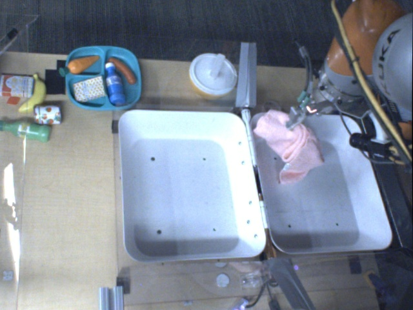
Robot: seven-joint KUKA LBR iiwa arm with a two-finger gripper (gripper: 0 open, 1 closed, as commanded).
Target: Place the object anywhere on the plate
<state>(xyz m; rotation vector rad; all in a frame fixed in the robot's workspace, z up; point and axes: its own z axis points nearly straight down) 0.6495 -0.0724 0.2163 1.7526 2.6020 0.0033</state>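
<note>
A pink cloth is seen crumpled in the right bin, toward that bin's ten o'clock corner and close to the divider beside the left bin; its upper edge is met by the hand, which is lowered from the grey and orange arm at two o'clock, though whether the hand is spread or pinching the cloth cannot be told. On the desk, a round white lid on a yellow container is found at twelve o'clock; a blue divided plate with toy food is set at ten o'clock, with a banana and a small can beside it.
</note>
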